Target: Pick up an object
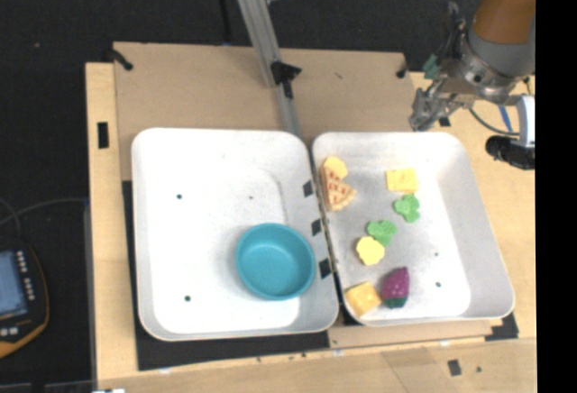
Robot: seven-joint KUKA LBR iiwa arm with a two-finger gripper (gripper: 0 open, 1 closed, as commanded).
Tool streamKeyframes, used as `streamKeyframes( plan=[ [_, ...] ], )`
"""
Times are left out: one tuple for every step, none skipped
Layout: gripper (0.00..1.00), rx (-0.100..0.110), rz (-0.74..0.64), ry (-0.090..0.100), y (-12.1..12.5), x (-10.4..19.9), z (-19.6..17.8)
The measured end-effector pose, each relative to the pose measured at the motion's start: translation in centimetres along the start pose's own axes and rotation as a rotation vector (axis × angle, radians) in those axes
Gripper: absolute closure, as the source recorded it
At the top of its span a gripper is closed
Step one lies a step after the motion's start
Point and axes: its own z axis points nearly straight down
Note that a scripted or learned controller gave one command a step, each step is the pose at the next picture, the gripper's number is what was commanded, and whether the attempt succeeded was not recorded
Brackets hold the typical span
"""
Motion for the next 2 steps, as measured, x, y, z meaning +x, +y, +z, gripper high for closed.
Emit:
streamKeyframes(
  plan=[
    [1.0, 0.006, -0.002, 0.002, -1.9, 4.9, -0.5],
    [1.0, 0.008, -0.003, 0.003, -3.8, 10.0, -0.6]
  ],
)
